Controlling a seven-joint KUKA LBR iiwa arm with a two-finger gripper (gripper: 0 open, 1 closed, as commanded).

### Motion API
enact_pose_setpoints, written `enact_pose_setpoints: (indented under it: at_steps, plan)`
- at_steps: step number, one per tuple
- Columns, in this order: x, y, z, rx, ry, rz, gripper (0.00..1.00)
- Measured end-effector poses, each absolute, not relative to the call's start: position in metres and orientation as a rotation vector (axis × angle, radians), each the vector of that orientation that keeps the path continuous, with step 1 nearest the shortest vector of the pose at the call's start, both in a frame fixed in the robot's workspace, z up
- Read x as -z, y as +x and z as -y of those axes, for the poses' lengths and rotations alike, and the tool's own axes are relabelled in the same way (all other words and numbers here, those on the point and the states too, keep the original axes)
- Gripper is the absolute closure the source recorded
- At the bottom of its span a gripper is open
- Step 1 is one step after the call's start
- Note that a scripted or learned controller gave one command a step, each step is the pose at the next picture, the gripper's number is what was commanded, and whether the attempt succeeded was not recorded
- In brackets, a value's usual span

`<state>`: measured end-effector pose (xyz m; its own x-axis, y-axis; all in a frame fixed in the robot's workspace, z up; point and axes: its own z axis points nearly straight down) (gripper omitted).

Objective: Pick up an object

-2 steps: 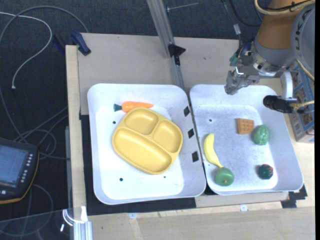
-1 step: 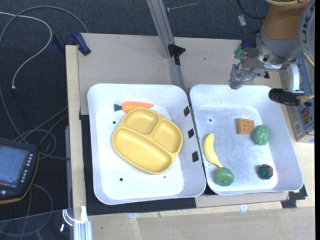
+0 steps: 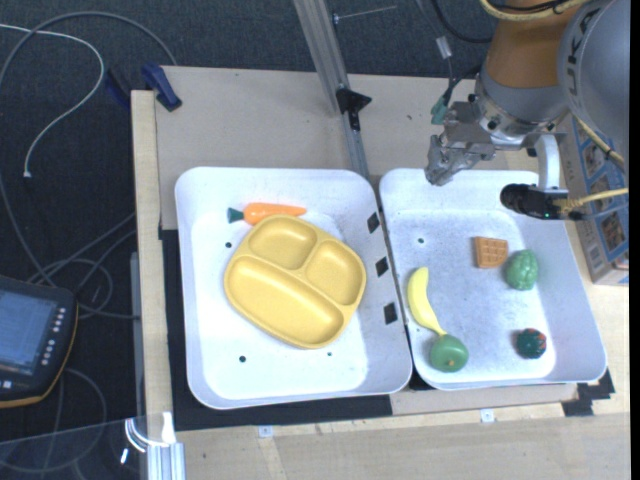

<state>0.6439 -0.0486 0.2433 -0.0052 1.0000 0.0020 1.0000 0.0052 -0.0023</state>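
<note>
The claw [image 3: 440, 171] hangs over the far rim of the right bin [image 3: 590, 313], near that bin's far-left corner, with nothing between its fingers; from this angle whether they are spread or closed cannot be told.

All the loose items lie nearer the camera than the claw. Almost straight towards the camera from it, along the right bin's left wall, lies the banana [image 3: 423, 302], its long axis running from far to near with a slight curve, its near tip pointing at the green apple [image 3: 448, 352] just beyond it, close to the bin's near edge. To the right of the claw and nearer the camera sits the square cracker [image 3: 490, 252], flat on the floor, with a green leafy vegetable [image 3: 521, 269] just beside it on the right. Farthest from the claw, towards the bin's near-right corner, rests a small dark fruit [image 3: 530, 343].

To the claw's left, in the left bin [image 3: 200, 298], a carrot [image 3: 267, 211] lies with its long axis left to right, its green top pointing away from the claw, touching the far edge of a yellow divided plate [image 3: 295, 280].
</note>
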Motion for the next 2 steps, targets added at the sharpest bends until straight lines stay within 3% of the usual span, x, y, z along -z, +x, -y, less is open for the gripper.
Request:
enact_pose_setpoints:
  at_steps: [2]
  plan:
    - [-0.244,0.616,-0.065,0.002,-2.210,2.227,1.00]
